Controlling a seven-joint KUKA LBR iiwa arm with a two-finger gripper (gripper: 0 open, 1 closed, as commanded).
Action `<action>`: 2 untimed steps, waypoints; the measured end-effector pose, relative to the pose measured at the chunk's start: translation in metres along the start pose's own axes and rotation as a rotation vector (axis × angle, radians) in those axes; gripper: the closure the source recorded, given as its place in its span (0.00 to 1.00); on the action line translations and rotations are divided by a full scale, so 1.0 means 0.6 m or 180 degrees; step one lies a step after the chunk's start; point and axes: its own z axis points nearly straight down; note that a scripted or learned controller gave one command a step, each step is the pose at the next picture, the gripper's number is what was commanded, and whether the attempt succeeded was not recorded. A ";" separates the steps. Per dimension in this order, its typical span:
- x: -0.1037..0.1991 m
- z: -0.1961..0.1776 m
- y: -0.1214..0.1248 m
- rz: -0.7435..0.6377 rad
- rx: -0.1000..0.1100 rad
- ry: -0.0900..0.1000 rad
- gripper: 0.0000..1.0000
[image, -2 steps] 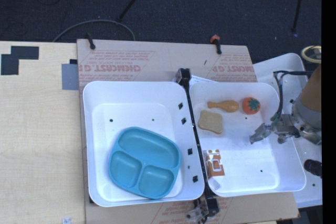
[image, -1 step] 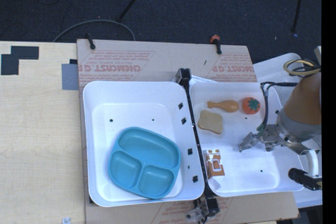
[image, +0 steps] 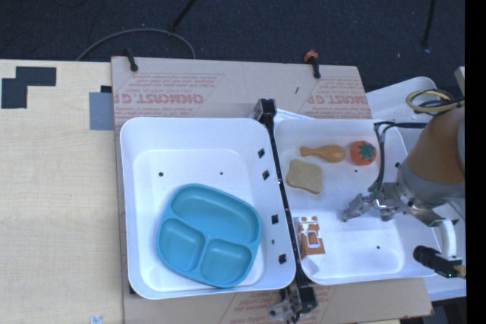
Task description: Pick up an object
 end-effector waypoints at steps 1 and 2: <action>-0.001 -0.018 0.001 0.0010 -0.0003 0.0000 1.00; -0.013 -0.120 0.001 -0.0002 -0.0018 -0.0009 1.00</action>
